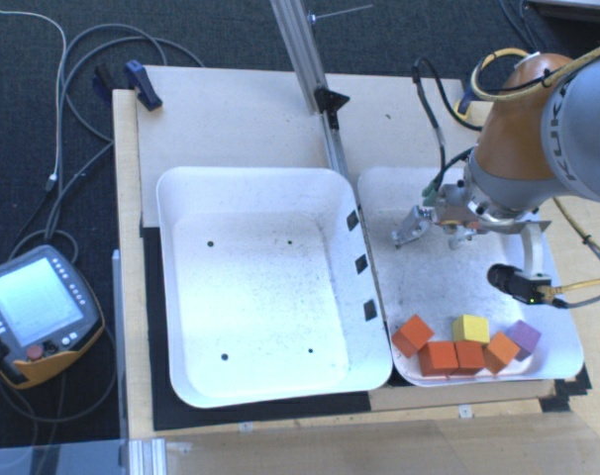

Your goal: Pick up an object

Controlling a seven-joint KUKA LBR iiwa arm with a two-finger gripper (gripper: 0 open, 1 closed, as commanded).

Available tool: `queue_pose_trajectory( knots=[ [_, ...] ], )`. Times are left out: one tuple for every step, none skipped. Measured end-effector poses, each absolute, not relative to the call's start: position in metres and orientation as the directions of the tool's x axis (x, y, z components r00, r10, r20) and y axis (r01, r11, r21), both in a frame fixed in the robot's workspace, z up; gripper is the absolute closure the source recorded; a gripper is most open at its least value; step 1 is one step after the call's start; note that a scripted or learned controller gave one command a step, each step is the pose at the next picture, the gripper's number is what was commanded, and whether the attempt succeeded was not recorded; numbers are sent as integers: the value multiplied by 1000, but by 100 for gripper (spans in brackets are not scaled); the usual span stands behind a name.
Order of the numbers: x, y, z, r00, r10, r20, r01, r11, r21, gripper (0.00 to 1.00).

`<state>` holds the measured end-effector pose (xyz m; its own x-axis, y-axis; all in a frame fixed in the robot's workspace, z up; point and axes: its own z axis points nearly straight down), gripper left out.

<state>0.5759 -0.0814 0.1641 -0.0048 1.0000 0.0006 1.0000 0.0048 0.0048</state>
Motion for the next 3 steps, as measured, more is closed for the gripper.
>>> queue_pose_trajectory(
  knots=[
    [586, -76, 202, -3, 1000, 0, 1000, 3, 6, 0],
    [652, -129, 251, 1, 1000, -5, 1000, -1, 11, 0],
    [536, -215, 265, 9, 1000, -1, 1000, -9, -4, 0]
  ],
)
